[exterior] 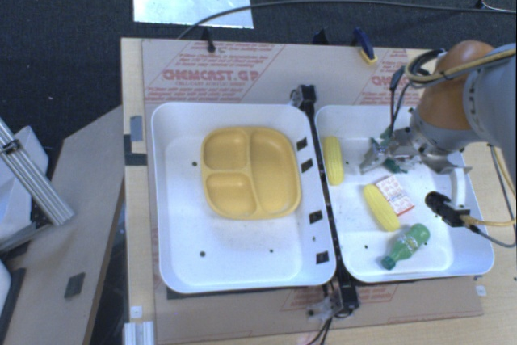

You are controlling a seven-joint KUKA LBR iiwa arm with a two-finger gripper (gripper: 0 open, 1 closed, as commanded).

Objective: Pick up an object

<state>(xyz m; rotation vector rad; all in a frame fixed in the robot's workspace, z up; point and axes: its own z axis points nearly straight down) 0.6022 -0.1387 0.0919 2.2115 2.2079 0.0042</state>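
Two white bins (242, 275) sat on the worktop (89, 198), where the pincer (386, 156) hung splayed wide above the right bin's corn cobs (380, 207) and small carton (393, 193).

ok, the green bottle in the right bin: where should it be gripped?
Grip the green bottle across its wider body, descending from above. It lies on its side, neck pointing lower-left, apart from the corn cob, so closing across the long axis looks clearest.

The grey arm (493, 93) enters from the right, with its orange band (452, 89) sitting above the wrist. The claw (386, 157) is lowered, pointing left and downward.
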